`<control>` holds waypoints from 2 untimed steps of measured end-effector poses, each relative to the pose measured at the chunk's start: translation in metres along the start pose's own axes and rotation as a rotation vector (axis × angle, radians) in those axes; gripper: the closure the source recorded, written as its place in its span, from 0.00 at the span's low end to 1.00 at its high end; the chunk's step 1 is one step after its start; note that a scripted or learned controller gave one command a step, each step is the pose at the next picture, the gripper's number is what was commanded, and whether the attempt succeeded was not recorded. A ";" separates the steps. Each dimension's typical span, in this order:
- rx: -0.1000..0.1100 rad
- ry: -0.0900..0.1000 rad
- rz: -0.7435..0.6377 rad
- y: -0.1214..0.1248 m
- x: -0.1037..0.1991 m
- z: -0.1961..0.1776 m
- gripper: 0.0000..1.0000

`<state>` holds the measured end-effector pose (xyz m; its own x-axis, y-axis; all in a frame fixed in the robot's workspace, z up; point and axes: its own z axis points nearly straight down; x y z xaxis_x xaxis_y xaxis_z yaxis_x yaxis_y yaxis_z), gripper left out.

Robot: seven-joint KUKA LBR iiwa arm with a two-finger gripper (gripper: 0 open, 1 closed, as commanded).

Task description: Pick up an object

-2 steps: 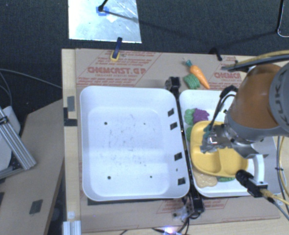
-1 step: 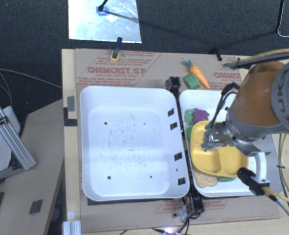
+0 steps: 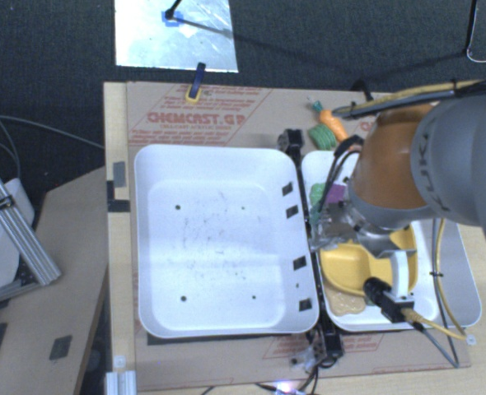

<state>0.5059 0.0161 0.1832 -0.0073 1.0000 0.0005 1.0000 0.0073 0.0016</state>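
The left bin sits bare toward the bench's left edge. In the right bin, a yellow object lies by the near-left corner under the arm's wrist; whether the jaws are apart I cannot tell. Descend straight and centre before closing. Brown board underlies both; dark carpet beyond.
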 end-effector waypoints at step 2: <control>-0.006 -0.002 0.011 -0.019 -0.035 -0.184 1.00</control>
<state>0.4871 -0.0193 0.3667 0.0040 1.0000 -0.0016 1.0000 -0.0040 0.0073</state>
